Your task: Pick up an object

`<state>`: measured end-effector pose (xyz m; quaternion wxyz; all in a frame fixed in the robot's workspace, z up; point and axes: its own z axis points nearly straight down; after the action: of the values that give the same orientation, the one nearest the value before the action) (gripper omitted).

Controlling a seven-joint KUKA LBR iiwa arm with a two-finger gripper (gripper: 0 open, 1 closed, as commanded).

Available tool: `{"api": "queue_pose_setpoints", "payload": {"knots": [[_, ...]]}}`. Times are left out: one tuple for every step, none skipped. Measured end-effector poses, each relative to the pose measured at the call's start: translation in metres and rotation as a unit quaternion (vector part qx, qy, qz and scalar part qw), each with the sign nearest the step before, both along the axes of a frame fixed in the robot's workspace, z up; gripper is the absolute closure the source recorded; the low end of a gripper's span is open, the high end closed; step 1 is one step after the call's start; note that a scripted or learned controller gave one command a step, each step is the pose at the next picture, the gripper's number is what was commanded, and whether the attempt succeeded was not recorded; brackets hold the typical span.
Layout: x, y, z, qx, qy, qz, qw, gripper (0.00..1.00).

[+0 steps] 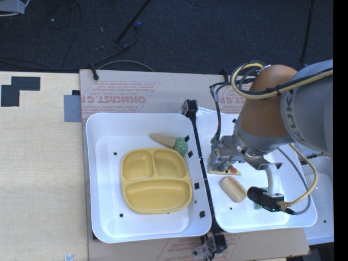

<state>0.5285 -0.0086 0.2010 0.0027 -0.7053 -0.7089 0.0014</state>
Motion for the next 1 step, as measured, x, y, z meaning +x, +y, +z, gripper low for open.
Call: {"api": "queue_pose_setpoints", "payload": {"knots": [[-0.0164,0.0525,0.0068,0.0003,0.001,0.0,1.0,1.0]]}}
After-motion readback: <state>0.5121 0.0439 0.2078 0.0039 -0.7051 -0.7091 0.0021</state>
